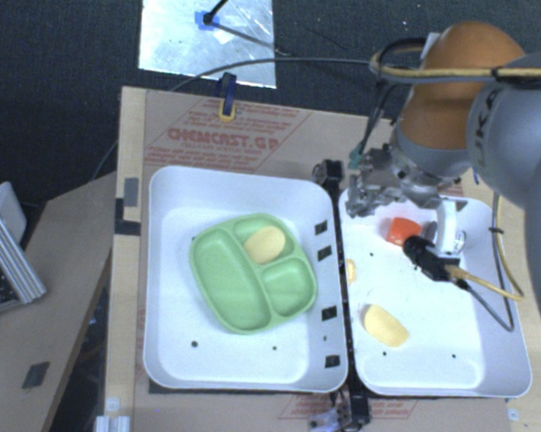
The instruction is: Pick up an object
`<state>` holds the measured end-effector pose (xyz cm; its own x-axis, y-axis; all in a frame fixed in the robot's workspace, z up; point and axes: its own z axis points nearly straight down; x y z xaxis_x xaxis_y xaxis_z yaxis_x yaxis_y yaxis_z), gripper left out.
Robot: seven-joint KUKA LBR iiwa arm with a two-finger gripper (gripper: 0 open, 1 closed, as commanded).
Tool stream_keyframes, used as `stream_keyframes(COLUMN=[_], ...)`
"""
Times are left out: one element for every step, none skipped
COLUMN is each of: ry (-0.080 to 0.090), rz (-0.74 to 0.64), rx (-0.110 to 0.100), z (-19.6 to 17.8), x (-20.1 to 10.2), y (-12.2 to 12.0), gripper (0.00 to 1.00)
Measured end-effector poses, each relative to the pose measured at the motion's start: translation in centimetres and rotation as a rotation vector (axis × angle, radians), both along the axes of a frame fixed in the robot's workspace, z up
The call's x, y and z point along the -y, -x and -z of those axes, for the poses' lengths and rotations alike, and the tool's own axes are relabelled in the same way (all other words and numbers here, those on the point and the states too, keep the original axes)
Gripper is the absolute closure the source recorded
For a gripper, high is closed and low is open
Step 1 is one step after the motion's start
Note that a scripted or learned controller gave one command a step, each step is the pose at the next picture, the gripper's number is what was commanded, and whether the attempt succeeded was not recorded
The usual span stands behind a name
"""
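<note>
A green divided plate lies in the left bin, with a yellow piece in its upper compartment. In the right bin a second yellow piece lies near the front, and an orange-red object sits at the back, partly hidden by the arm. A small yellow bit lies by the divider. My gripper hangs over the back left of the right bin, just left of the orange-red object.
The grey arm with its orange band covers the back of the right bin. A black cable and fitting trail across that bin. Black clips line the divider between the bins.
</note>
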<state>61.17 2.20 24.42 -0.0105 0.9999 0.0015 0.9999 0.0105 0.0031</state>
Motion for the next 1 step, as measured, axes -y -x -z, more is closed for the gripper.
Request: stream_keyframes(ry=[0.0], rz=[0.001], rx=[0.0], z=[0.04], x=[-4.78], y=[-0.08], gripper=[1.0])
